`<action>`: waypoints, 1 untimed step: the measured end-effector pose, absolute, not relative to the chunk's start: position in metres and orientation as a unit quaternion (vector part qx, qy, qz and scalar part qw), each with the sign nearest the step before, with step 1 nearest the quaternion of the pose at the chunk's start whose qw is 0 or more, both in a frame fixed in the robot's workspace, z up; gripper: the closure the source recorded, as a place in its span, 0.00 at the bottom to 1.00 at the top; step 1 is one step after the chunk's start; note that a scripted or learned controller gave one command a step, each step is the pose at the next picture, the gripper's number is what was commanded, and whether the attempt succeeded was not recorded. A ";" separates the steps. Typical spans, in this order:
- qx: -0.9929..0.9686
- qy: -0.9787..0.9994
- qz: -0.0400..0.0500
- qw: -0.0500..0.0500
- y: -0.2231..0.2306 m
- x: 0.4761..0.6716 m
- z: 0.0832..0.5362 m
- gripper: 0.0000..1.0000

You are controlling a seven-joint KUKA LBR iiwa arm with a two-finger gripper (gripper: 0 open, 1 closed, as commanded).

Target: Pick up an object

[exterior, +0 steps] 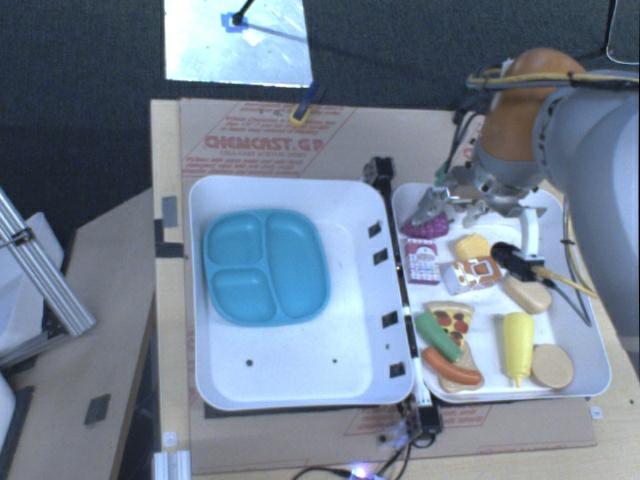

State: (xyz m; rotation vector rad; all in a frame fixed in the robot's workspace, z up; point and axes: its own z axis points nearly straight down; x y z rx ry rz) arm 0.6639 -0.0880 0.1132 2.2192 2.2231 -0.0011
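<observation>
Camera view shows the gripper (437, 206) low at the far end of the right bin (590, 353), just above the purple toy (428, 226). Whether anything sits between its tips cannot be told. Nearer than the purple toy lie a red carton (422, 262) and pizza slice (451, 320).

We've got the surface (250, 133) laid with printed brown cardboard, and on it the left white bin (290, 368) carries a blue divided tray (266, 266), sitting toward the bin's left half. Between the two bins we see a row of black clips (388, 288) running along the shared edge. Up beyond the surface there's a shiny square sheet (238, 26) on the dark floor, and at far left a slanted metal rail (45, 273) leans over a lower tan board (110, 258).
</observation>
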 end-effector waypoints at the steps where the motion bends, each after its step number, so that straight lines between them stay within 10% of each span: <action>1: 0.706 0.708 0.000 0.000 -0.087 0.664 0.083 0.00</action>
